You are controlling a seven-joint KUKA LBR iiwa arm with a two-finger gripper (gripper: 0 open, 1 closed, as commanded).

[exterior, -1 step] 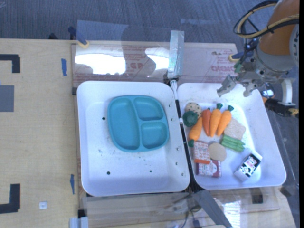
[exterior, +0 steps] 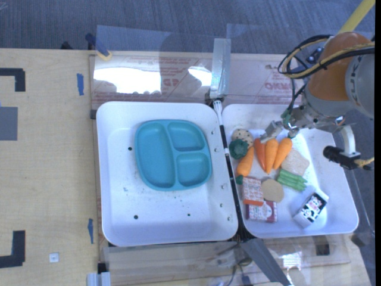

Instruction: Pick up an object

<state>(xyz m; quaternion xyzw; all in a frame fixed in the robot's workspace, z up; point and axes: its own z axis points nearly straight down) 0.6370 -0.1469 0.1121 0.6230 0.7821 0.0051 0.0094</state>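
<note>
The arm (exterior: 345, 76) is reaching in from the upper right of the frame, and its gripper (exterior: 284, 127) is hanging low over the upper part of the right bin (exterior: 342, 219). How far the gripper is open is something I cannot tell from this slanted look down, and nothing is showing as clearly caught in it.

Just below the gripper, a cluster of orange carrots (exterior: 271, 154) is lying in the middle of the right bin, their tops pointing up toward the gripper tip and seeming almost to touch it. A further orange piece (exterior: 244, 162) is lying to their left, beside a dark green round item (exterior: 239, 149) near the divider between the bins.

Right of the carrots a pale bread slice (exterior: 296, 162) is resting, with a green vegetable (exterior: 292, 179) just under it. Lower down, a tan cookie-like disc (exterior: 272, 190) is lying on red-and-white packets (exterior: 257, 200), and a small black-and-white carton (exterior: 311, 208) is sitting toward the bin's lower right.

In the left bin (exterior: 119, 207), a blue divided plate (exterior: 173, 154) is lying in the upper middle.
</note>
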